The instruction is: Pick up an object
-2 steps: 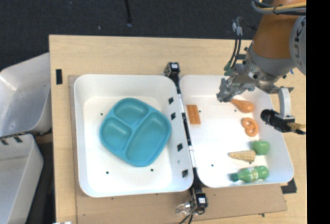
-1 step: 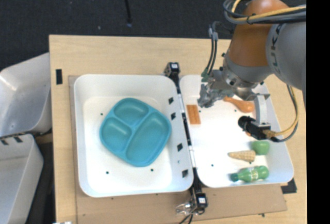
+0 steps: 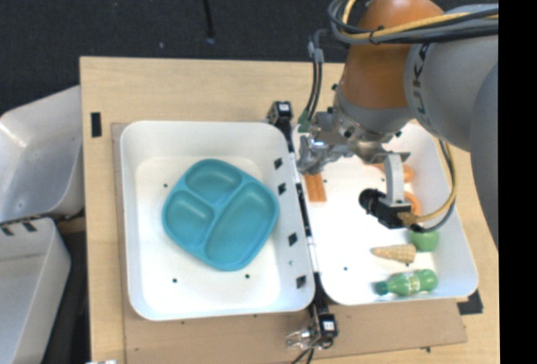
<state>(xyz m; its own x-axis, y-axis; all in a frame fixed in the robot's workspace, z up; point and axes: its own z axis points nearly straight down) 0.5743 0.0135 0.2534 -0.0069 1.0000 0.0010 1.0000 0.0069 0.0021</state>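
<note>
Blue plate (image 3: pixel 220 213), one, lies in the left bin (image 3: pixel 151 274); right bin (image 3: pixel 352 241) holds one bottle (image 3: pixel 407 282), one cone (image 3: pixel 394 252); the claw (image 3: pixel 312 154) hides its state.

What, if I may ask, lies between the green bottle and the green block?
A tan cone lies between the green bottle and the green block, in the camera view.

We see a counter (image 3: pixel 101 94) of pale wood-look board, matt and lightly grained. The left bin (image 3: pixel 134 186) and right bin (image 3: pixel 352 270) look like smooth white plastic with a soft sheen. The teal divided plate (image 3: pixel 220 213) is smooth plastic, faintly glossy. The green bottle (image 3: pixel 407 283) shines like glossy plastic, while the tan cone (image 3: pixel 394 252) looks ridged and matt. The arm's orange band (image 3: pixel 382 60) is glossy, its grey shell (image 3: pixel 470 77) smooth and satin; the end effector (image 3: pixel 313 161) looks like dull metal.
</note>
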